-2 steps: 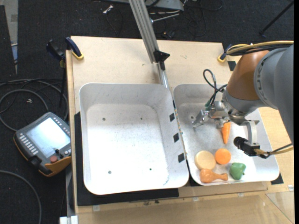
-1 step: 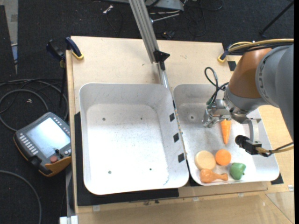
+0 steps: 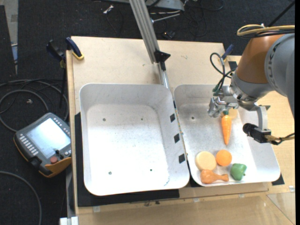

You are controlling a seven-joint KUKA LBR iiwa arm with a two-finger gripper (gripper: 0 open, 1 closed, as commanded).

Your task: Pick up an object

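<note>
You see two white bins side by side on the bench. The left bin [image 3: 124, 137] has nothing but small dark specks on its floor. The right bin [image 3: 197, 108] holds all the toy food.

The arm [image 3: 265, 64] comes in from the right, grey with an orange band. Its gripper [image 3: 219, 108] hangs low over the far part of the right bin. You cannot tell from here how the tool is set, because it is small and seen from above.

The carrot [image 3: 226, 128] lies just beside the gripper, with its green top right at the tool and its point aimed at the near end of the bin. You cannot tell if they touch.

Near the front wall of the right bin sits a little crowd. A pale round piece [image 3: 205, 161] is next to an orange ball [image 3: 224, 157]. A green pepper [image 3: 238, 171] is at the right of them. An orange drumstick shape [image 3: 213, 176] lies in front, touching the pale round piece. They sit close together, well apart from the gripper.

A black part [image 3: 255, 132] on a bracket hangs off the arm over the bin's right side, near the carrot. A grey pole [image 3: 145, 25] slants down to the gap between the bins
</note>
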